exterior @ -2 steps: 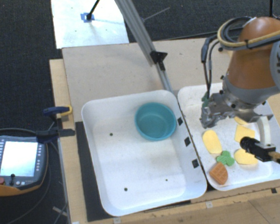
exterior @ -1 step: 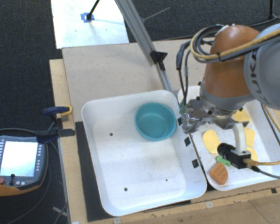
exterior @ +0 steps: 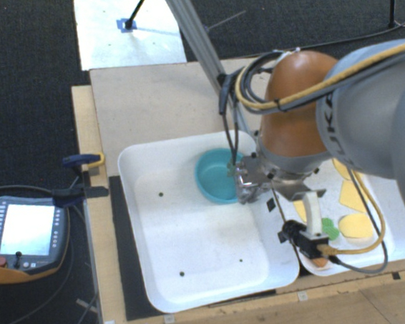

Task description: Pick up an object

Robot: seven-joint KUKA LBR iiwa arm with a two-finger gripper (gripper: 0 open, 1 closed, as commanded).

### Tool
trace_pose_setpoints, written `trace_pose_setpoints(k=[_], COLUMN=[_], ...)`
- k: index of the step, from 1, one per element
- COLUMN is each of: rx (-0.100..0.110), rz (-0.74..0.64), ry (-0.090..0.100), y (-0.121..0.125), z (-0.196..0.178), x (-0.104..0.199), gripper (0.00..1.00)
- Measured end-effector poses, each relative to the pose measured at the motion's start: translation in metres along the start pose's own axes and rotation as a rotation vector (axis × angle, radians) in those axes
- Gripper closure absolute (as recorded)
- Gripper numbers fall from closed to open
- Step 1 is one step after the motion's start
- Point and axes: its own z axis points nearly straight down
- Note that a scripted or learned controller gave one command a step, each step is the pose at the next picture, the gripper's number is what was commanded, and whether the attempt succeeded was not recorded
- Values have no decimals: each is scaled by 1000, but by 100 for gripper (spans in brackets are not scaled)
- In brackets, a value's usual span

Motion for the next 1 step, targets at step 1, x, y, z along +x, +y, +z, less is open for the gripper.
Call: trace_pose_setpoints(k=[1], rx=[-1], rz=[5], ry=[-1], y=[1], z=[-1], x=[-3], gripper=[0])
